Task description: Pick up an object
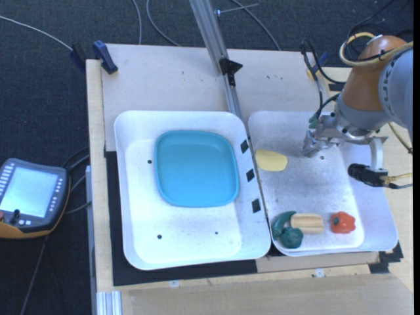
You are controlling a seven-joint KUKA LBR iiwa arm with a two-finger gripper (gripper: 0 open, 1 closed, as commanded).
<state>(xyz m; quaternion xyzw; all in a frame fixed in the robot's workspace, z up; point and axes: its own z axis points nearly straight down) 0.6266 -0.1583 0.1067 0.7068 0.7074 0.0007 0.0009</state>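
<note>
In the right bin (308, 192) a pale yellow flat piece (270, 161) lies near the left wall. Along the bin's front edge sit a dark green object (287, 229), a tan block (306, 224) and a red tomato-like object (342, 222). My gripper (317, 147) hangs over the upper middle of the right bin, to the right of the yellow piece and apart from it. Nothing shows between its fingers.
The left bin (131, 176) holds a blue square plate (196, 168). A metal pole (213, 35) slants up from between the bins. A teach pendant (29, 194) lies off the bench at left. Cables run across the dark floor behind.
</note>
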